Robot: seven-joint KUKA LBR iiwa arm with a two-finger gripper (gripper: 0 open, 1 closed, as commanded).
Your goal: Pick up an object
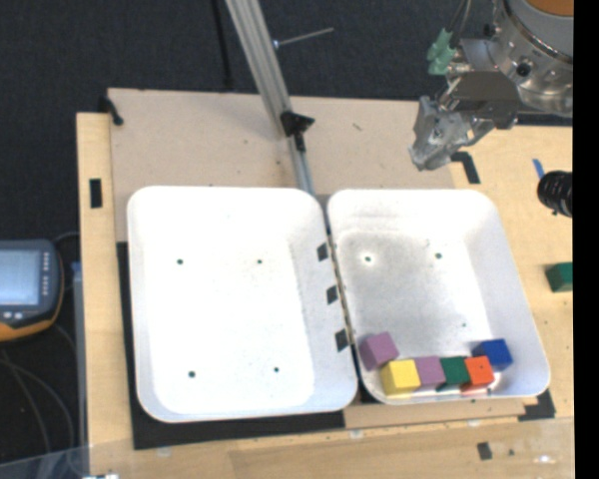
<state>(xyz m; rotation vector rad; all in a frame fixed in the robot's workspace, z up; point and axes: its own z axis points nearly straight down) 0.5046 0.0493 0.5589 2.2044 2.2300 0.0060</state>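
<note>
gripper (434, 148) above right bin's (509, 257) far edge, grip state unclear; blocks (429, 367) packed along its near edge, diagonally opposite

Arm (527, 38) is showing a grey metal wrist w/ an orange band at the top edge, thin cables running down the side, a small green part on its left, and a dull grey tool (434, 146) w/ dark fittings hanging off the end.
</note>
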